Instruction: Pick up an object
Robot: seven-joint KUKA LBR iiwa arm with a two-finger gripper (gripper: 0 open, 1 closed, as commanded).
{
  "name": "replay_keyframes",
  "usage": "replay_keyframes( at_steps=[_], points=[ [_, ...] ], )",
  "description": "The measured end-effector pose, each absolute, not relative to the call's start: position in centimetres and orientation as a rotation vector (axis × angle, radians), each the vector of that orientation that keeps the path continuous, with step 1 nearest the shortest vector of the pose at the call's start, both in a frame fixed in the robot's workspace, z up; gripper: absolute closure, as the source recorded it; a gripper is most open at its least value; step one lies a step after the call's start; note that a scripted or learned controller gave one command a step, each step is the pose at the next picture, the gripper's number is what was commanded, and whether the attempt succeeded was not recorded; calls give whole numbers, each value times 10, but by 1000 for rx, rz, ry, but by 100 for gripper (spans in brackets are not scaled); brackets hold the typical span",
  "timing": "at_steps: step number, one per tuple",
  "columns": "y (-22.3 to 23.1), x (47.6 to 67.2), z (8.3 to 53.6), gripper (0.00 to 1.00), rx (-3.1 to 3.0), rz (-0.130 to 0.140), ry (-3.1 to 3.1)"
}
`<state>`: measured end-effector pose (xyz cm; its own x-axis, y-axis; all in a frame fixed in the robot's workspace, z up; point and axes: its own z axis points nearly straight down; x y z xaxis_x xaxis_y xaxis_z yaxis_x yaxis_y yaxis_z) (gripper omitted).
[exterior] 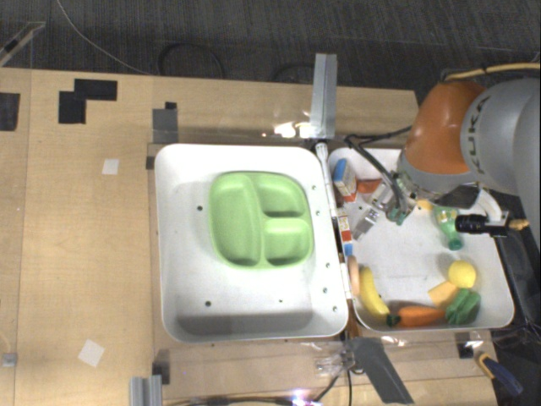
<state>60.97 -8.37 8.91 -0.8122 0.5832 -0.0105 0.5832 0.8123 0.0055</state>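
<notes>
We see the grey arm [499, 138] reaching in from the right, its orange band [439, 125] above the wrist, and on the grey housing beside that band part of the maker's lettering, "KU", can be read. The gripper [382, 210] hangs low over the upper left part of the right bin [507, 311]. We cannot tell how its tips stand, and we make out no object caught in it.

The left bin [182, 311] holds a light green divided tray [258, 218] with one long compartment and two smaller ones, lying near the bin's middle.

The objects to be picked lie in the right bin. Along its left wall, just beside the gripper, we see a blue and white item [341, 172], a small red piece [368, 186] and some small packets [345, 227] with red and blue marks; any print on them is too small for us to read. A green bottle-like object [449, 225] lies near the right wall under the arm. At the near end, a banana [372, 292] lies by the left wall, an orange carrot [420, 315] along the front wall, a green vegetable [462, 305] touching the carrot's right end, and a yellow lemon [461, 272] just above them.

The bins rest on a wooden bench [76, 252] bearing black patches [84, 98] at its far left.
</notes>
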Motion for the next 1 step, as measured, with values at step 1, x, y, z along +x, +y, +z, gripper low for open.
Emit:
replay_keyframes(
  at_steps=[1],
  points=[
    [-84,584,90,0,916,4,2989]
  ],
)
